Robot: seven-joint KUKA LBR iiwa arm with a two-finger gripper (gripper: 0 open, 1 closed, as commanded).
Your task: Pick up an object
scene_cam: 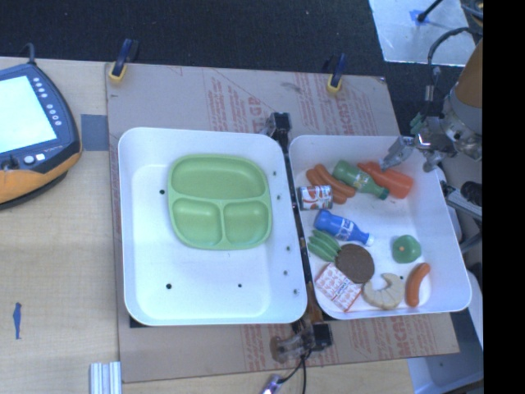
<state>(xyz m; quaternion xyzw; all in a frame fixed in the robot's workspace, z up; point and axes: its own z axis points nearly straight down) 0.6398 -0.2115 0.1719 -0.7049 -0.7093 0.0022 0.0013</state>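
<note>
Pale wooden table (57, 253) under brown cardboard (246, 97), dark carpet beyond. Hand (402, 153) hung released over the orange plastic carrot (392, 179), which lay diagonally, pointing upper-left.

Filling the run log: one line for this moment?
gripper: over right bin, far edge | nearest: carrot | held: nothing seen | left bin: green tray
</note>
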